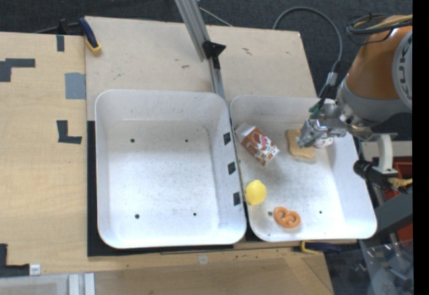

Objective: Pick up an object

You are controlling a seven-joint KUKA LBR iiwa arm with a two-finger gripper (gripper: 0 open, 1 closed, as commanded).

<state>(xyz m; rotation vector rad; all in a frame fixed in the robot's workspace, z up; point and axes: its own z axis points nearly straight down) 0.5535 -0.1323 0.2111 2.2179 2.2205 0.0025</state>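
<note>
We find the gripper (314, 138) low in the right bin (348, 213), directly over a tan, bread-like piece (299, 146); we cannot tell its state. The piece, at three o'clock in that bin, looks light and soft, so we would pinch across its narrow sides. A small carton (259, 145) lies at nine o'clock from it

Four small objects are sitting in the right bin (348, 210).

A red-and-white carton (259, 145) is lying tilted toward ten o'clock of the bin floor; a tan, bread-like piece (299, 147) is lying just beside it at three o'clock, right under the gripper (312, 137). A yellow lemon-like ball (255, 192) is resting against the left wall at eight o'clock, and an orange pretzel (287, 218) is lying near it at six o'clock.
</note>
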